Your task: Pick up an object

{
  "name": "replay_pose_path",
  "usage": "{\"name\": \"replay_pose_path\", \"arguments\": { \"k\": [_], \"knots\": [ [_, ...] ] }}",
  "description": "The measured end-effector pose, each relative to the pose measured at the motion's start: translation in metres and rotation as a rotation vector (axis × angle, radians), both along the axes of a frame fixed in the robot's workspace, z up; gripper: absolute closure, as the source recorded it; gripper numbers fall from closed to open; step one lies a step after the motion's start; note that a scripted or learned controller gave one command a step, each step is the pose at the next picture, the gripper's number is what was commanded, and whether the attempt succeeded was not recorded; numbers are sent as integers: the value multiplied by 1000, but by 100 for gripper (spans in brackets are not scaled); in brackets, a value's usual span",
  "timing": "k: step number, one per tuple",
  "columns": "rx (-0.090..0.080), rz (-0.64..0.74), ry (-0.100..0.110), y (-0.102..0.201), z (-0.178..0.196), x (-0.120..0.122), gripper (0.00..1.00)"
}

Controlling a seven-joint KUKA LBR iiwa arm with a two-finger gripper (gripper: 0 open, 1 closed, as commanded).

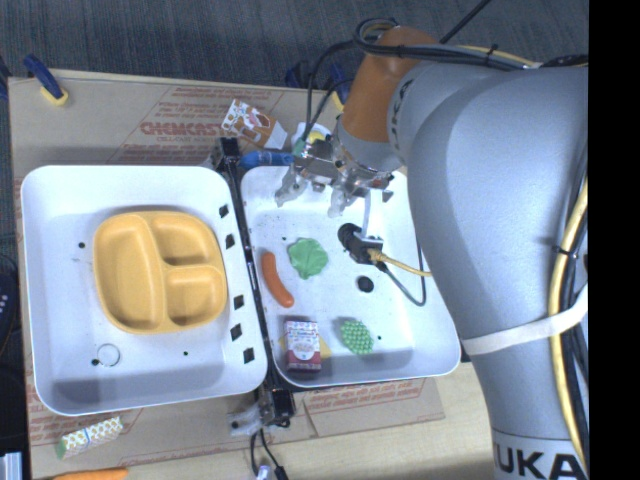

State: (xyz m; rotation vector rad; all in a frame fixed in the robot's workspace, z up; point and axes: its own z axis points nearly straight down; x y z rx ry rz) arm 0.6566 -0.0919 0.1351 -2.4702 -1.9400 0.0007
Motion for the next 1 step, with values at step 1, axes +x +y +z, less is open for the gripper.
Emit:
{"name": "replay_pose_path", "arguments": {
  "k": [1],
  "knots": [
    [2, 174, 4, 0, -18, -89, 0]
  ]
}}
